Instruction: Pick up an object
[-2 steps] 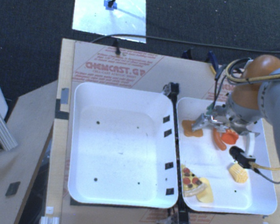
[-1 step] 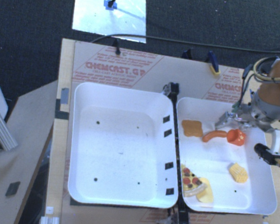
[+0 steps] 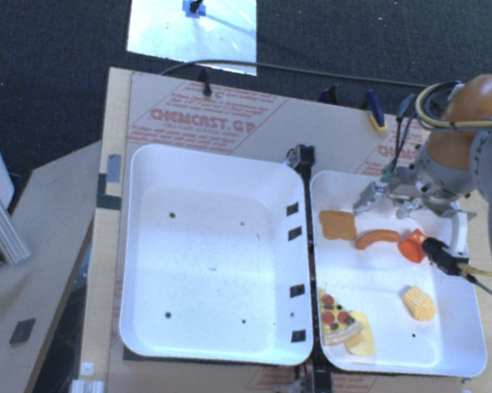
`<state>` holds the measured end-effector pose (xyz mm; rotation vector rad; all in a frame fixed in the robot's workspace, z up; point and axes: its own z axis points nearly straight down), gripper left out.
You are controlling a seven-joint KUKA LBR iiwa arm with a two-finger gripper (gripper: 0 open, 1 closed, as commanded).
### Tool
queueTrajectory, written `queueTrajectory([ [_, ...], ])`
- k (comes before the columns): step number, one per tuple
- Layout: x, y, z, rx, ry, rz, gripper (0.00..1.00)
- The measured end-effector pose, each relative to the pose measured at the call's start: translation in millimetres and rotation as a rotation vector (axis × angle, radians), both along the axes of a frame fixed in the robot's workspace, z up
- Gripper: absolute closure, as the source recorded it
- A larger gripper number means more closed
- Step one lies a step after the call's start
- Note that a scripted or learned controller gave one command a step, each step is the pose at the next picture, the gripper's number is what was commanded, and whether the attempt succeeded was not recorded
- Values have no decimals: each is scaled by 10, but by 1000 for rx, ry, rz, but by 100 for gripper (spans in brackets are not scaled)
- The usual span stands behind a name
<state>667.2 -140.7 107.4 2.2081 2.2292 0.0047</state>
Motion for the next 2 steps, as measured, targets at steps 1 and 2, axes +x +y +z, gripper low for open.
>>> queueTrajectory([
  [1,-448,165,-226,1,5,-8,0],
  [2,-201,398,-214,0,-1,-3,0],
])
